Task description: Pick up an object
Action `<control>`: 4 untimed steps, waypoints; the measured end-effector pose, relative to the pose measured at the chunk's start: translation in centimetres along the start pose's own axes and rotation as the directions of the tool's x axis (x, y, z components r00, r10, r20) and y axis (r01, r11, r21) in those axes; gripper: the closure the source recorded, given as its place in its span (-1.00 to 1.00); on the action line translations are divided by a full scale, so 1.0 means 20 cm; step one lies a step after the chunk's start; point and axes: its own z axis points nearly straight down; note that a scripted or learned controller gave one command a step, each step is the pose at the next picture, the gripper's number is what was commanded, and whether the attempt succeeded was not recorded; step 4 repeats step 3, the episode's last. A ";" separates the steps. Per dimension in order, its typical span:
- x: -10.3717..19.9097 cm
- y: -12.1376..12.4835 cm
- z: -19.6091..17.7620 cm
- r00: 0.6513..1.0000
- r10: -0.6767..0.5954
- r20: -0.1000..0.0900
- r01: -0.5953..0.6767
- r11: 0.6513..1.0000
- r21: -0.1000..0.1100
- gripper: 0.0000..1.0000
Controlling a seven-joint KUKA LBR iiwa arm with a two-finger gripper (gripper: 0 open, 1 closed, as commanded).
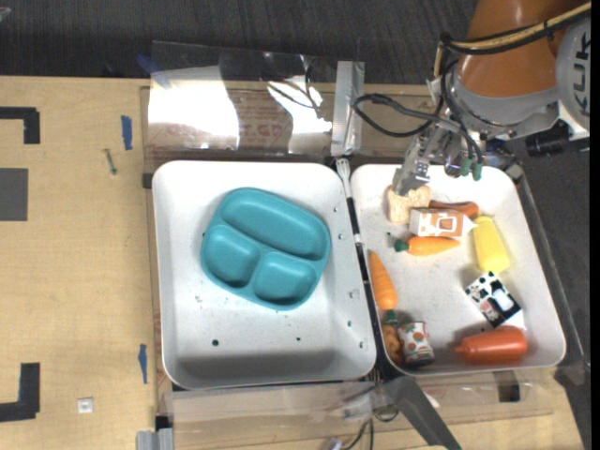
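My gripper (415, 178) hangs over the far left corner of the right bin (539, 279), under the grey arm with its orange band. Its tip is just above, or touching, a pale tan chunk (409, 204); I cannot tell which. Close by lie a small orange-and-white carton (441, 223), an orange carrot (433, 246) and a yellow piece (489, 245). Another carrot (382, 284) lies along the bin's left wall. Toward the front sit a black-and-white item (493, 298), a red-orange sausage shape (491, 345) and a small printed packet (413, 341).
The left bin (178, 326) holds a teal divided plate (265, 247). A clear plastic sheet (244, 111) lies behind the bins. Cables (394, 115) trail from the wrist over the bench's back edge. Brown bench surface (66, 251) stretches to the left.
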 end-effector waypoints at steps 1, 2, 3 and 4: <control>-0.01 0.01 -0.05 1.000 -0.001 0.006 0.001 1.000 -0.002 1.00; -0.02 0.01 -0.11 1.000 -0.001 0.016 0.001 1.000 -0.006 1.00; 0.53 -0.32 -0.17 0.990 -0.138 -0.006 0.138 0.990 0.002 1.00; 0.53 -0.32 -0.17 0.990 -0.138 -0.006 0.138 0.990 0.002 1.00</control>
